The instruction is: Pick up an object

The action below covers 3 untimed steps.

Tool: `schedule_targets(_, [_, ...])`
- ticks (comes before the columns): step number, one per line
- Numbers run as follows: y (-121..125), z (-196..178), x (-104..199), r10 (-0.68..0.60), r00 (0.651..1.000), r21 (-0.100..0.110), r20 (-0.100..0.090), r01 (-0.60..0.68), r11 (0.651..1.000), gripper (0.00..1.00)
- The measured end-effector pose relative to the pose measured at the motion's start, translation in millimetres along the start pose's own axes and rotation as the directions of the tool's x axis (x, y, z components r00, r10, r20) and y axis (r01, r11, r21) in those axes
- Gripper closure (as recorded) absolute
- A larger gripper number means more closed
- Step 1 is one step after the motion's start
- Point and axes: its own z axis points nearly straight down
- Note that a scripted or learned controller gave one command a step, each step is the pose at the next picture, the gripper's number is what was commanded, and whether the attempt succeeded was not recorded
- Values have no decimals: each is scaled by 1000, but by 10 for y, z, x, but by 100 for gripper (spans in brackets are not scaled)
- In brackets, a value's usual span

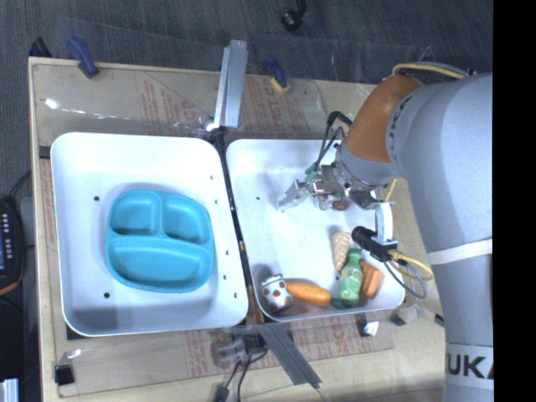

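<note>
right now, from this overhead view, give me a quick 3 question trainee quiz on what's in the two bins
1. True or false: the blue divided tray lies in the left bin.
2. Which of these lies along the near edge of the right bin? A) an orange carrot B) a red mug C) a yellow sponge
3. Fill in: the gripper hovers over the ____ half of the right bin, apart from the carrot and the green bottle.

Key: 1 true; 2 A; 3 far (upper in the view).
</note>
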Motion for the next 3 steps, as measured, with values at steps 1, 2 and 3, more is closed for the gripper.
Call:
schedule_targets(1, [-739, -325, 79, 1, 1000, 2, 0, -1, 1000, 0])
schedule_targets(2, [-1281, -9, 4, -1, 1000, -2, 0, 1, 1000, 0])
schedule_targets(3, [-1261, -115, 4, -6, 1000, -5, 1, 6, 1000, 100])
